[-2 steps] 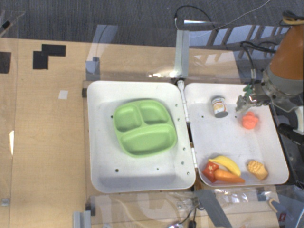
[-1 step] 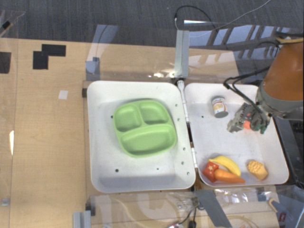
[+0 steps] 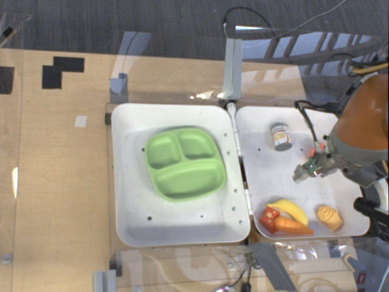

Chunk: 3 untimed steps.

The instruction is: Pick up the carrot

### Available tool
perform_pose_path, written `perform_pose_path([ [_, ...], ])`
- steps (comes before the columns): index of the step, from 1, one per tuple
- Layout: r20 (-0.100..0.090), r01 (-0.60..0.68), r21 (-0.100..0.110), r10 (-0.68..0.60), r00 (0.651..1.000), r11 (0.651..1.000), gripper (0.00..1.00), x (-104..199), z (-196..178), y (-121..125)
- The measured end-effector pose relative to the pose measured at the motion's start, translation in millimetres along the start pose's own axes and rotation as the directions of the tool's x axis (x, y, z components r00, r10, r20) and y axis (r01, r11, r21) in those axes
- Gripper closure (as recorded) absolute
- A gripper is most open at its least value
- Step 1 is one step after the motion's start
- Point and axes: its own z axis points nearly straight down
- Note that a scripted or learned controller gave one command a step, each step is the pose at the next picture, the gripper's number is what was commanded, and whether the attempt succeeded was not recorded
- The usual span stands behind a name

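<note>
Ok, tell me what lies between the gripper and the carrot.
In the camera view, the banana lies between the gripper and the carrot, resting right against the carrot; above it is bare white bin floor.

The pale wooden counter point(image 3: 55, 181) carries two shallow white bins side by side: the left bin point(image 3: 130, 224) near its middle, the right bin point(image 3: 258, 163) touching it toward the right edge. Black marks, possibly tape point(image 3: 61, 70), lie near the far-left corner.

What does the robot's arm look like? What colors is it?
The arm is fat and rounded, with a big orange band and grey below it. A black cable loops along it toward the wrist. The gripper at its tip is small and grey, with tiny red and green bits beside it.
</note>
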Motion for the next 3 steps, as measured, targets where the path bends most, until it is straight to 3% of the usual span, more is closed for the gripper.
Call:
perform_pose_path([
  [1, 0.000, -0.251, -0.008, 0.251, 0.968, 0.968, 1.00, -24, 80, -25],
  [2, 0.011, 0.284, -0.011, -0.284, 0.959, 0.959, 1.00, -39, 79, -31],
  [3, 0.023, 0.954, 0.008, -0.954, 0.298, 0.299, 1.00, -23, 78, -23],
])
